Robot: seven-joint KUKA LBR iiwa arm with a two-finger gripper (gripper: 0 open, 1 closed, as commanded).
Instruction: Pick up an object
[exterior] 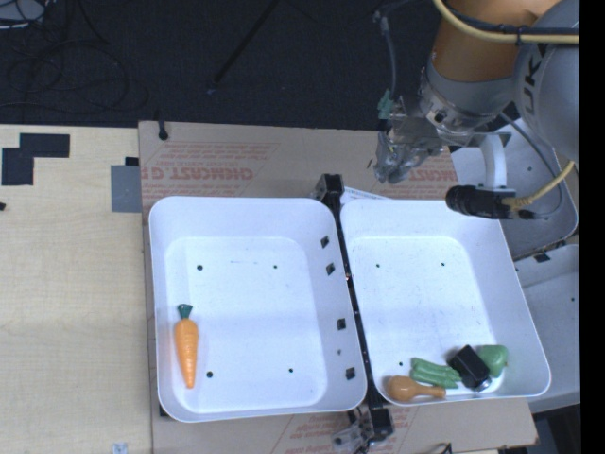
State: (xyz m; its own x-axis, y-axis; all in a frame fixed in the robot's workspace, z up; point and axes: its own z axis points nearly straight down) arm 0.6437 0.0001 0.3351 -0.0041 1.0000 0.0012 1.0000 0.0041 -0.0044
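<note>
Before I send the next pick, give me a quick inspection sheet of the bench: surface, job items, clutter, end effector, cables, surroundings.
Surface: two white bins side by side, left bin, right bin, on cardboard.
Job items: carrot in left bin's near-left corner; brown piece, green pod, black block and green piece bunched in right bin's near corner.
Clutter: nothing seen.
End effector: raised beyond the right bin's far edge, holding nothing visible.
Cables: yellow hose along the arm.
Surroundings: dark floor, loose wires.

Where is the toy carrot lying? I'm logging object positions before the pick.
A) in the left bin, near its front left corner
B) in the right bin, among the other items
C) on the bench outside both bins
A: the carrot lies alone in the left bin, near its front left corner.
</note>
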